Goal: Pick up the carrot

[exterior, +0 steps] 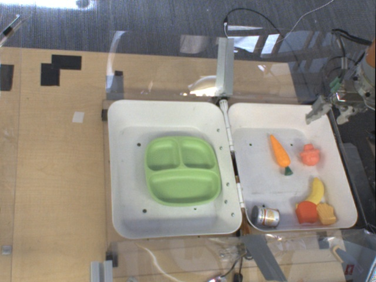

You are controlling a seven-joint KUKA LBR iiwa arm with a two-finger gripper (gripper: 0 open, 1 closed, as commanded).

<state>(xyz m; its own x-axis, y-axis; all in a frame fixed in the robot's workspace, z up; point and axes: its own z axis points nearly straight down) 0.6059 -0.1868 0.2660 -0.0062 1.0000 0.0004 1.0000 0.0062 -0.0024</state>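
While its grip state unreadable, end effector above right bin's far corner, apart from carrot.

Bright, even overhead light with soft shadows; white glare blooms at the far left, and the worktop looks slightly soft.

An orange carrot is seen lying flat on the floor of the right-hand bin. It is set slightly aslant (green stub toward the near side), apart from the other items.
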